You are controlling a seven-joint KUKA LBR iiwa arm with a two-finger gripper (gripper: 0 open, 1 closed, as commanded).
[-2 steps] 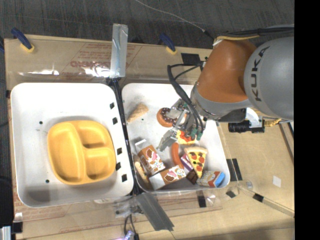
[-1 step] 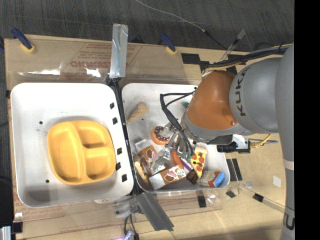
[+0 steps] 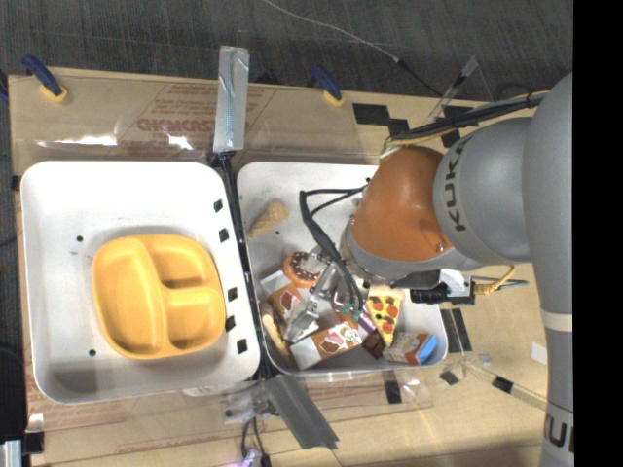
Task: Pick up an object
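Observation:
In the right bin, my gripper reaches down into a pile of small toy food items along the front wall. Around it lie a donut-like piece, a brown chocolate-like piece, a patterned packet and a pizza-slice piece. A tan bread-like piece lies apart, nearer the bin's left wall. The orange wrist band and grey arm hide the right part of this bin.
The left bin holds a yellow divided tray. A small box with blue and orange sits at the right bin's front corner. A black cable loops above the gripper. Clamps and tape hold the bins on the cardboard bench.

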